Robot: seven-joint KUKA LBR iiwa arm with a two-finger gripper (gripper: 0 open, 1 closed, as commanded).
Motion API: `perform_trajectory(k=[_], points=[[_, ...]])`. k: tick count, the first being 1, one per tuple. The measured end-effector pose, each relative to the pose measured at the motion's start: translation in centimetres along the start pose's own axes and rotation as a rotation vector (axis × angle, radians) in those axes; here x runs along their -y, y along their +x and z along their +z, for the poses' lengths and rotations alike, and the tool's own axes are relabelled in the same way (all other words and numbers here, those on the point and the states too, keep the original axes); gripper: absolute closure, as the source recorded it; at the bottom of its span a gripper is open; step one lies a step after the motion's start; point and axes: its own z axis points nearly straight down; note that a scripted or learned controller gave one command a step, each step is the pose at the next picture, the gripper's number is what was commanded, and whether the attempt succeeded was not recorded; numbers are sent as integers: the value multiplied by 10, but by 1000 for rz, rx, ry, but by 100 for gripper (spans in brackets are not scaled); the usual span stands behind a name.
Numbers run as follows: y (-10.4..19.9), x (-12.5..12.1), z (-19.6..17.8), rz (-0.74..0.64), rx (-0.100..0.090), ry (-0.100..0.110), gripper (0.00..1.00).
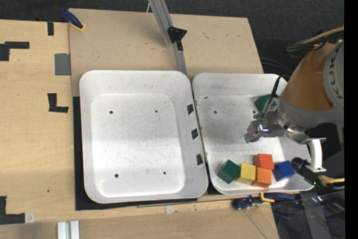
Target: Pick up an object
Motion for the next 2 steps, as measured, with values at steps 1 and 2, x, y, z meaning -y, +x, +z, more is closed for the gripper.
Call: perform_trajectory(k=[1, 2], points=[[-5, 1, -44, 1, 0, 1, 100], [-5, 0, -96, 0, 1, -1, 100]])
